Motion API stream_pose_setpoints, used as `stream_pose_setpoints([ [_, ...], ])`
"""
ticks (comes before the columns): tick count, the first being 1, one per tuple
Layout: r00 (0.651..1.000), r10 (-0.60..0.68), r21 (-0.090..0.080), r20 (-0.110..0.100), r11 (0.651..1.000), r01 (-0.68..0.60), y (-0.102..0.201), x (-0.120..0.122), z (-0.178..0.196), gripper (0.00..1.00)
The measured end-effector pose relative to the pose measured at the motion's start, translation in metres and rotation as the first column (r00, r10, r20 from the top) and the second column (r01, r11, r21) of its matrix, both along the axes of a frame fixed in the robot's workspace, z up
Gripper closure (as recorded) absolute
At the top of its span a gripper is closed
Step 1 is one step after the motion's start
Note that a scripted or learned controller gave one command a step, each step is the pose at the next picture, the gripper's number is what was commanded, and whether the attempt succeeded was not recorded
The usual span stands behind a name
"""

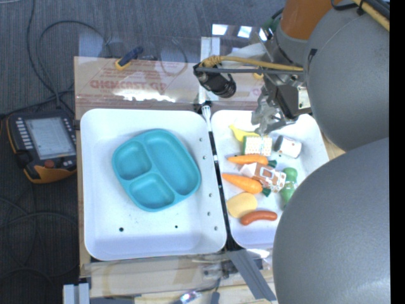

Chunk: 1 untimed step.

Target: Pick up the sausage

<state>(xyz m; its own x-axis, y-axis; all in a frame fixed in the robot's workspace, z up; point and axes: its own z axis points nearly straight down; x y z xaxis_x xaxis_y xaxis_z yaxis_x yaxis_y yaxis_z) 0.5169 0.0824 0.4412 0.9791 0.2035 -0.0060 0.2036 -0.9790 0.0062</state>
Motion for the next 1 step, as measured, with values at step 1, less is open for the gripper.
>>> stream_pose_setpoints([
  [1,1.0,0.001,-0.004,-0.003,1.0,-0.002,0.0003,0.0004,0.008,1.0],
])
